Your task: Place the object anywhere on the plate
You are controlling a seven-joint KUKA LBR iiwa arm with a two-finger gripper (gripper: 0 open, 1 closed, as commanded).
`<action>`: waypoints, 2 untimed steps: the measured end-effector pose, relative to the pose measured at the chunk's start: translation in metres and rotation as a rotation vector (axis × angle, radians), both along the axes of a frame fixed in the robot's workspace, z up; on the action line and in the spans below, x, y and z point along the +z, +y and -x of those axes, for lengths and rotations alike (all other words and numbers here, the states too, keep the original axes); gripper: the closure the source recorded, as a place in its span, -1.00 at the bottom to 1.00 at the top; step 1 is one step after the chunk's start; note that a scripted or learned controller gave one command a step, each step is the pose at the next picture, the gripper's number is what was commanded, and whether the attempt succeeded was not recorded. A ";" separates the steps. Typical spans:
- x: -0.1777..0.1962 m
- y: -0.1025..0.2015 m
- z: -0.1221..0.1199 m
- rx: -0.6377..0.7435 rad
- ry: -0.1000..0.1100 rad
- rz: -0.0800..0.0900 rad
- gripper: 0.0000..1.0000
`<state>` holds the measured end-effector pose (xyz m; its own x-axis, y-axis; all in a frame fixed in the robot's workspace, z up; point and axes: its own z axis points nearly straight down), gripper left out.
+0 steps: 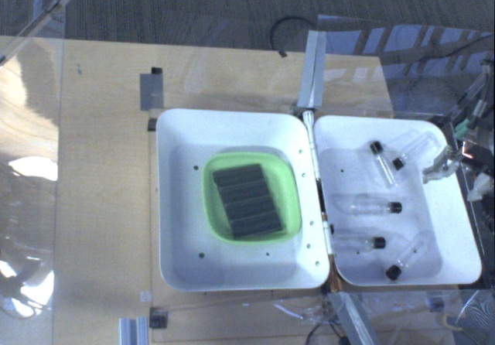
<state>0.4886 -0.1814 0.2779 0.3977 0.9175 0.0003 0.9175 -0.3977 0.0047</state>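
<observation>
Five clear vials lie in the right bin; light, slippery, graspable mid-body. Gripper state cannot be determined.

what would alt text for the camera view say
A green plate holding a dark ribbed block sits in the left white bin; the right bin holds several clear black-capped vials.

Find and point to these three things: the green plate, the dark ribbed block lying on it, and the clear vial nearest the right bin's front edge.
green plate (213,181): camera view, bare left rim.
dark ribbed block (247,201): camera view, its middle.
clear vial (405,259): camera view, its clear body.
</observation>
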 end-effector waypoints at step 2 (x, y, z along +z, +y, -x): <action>0.141 -0.011 -0.003 -0.001 -0.015 0.008 1.00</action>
